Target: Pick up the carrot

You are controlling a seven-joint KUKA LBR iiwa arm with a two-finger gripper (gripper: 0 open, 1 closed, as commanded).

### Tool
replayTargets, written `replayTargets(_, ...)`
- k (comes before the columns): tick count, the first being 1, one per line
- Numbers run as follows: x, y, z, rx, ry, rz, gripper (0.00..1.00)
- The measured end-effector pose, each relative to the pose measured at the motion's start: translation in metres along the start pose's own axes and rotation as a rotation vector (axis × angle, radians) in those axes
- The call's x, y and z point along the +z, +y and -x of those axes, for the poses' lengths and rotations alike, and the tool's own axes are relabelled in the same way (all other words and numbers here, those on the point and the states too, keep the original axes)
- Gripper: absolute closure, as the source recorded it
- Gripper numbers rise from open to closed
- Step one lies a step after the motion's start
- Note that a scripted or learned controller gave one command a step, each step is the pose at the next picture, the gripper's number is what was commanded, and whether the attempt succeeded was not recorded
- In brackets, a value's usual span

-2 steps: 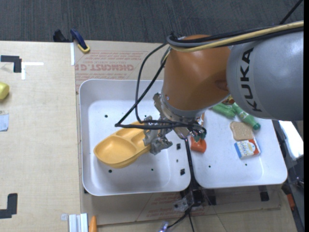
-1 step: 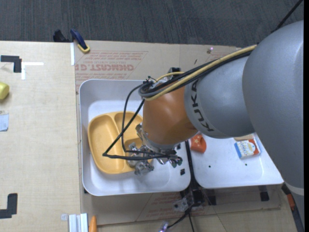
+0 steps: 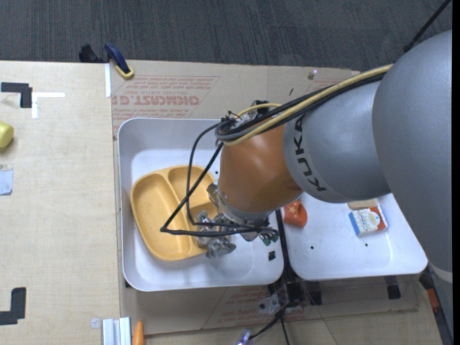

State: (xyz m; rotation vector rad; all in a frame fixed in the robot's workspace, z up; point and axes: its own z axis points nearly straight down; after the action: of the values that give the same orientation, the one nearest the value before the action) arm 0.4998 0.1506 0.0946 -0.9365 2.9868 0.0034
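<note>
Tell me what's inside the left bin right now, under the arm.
A yellow divided tray lies in the left bin, with the gripper low over the tray's right edge. The arm's orange band covers the bin's right part, so anything there is hidden.

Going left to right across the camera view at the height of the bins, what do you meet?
Yellow divided tray in the left bin → gripper low over the tray's right edge → orange-red object, possibly the carrot, half hidden by the arm → small blue-and-white carton in the right bin.
</note>
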Motion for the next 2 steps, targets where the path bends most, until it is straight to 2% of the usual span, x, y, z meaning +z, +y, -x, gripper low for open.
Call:
replayTargets(1, 0.0006, -0.003, -0.0004, 0.123, 0.008, 0.003, 1.0)
replayTargets(2, 0.0001, -0.0006, -0.0001, 0.078, 0.003, -0.004, 1.0)
